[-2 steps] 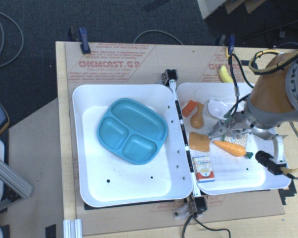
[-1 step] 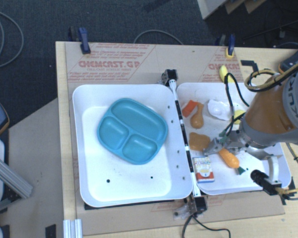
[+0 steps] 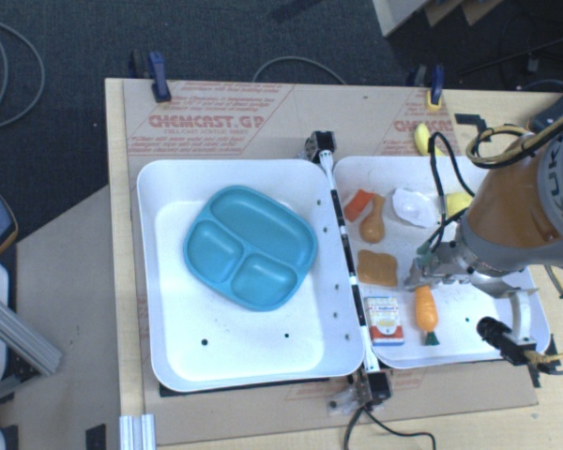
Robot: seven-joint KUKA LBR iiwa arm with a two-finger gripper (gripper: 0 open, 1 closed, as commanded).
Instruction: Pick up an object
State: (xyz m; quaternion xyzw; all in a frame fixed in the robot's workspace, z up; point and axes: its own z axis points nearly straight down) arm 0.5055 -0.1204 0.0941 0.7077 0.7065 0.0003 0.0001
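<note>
Carrot (image 3: 425,309) lies in the right bin (image 3: 535,331), just below my pincer (image 3: 430,272), which I've hung low over it for a grab; whether it's spread or pressed together I cannot tell.

Hidden or cut off around the right bin

The arm (image 3: 521,209) runs off the picture's right edge and covers much of the right bin (image 3: 394,356), including part of its far rim. The gripper (image 3: 430,272) sits low beside the toy carrot (image 3: 425,312), its fingers too dark and small to make out. The print on the small carton (image 3: 384,321) is too fine to read.
</note>
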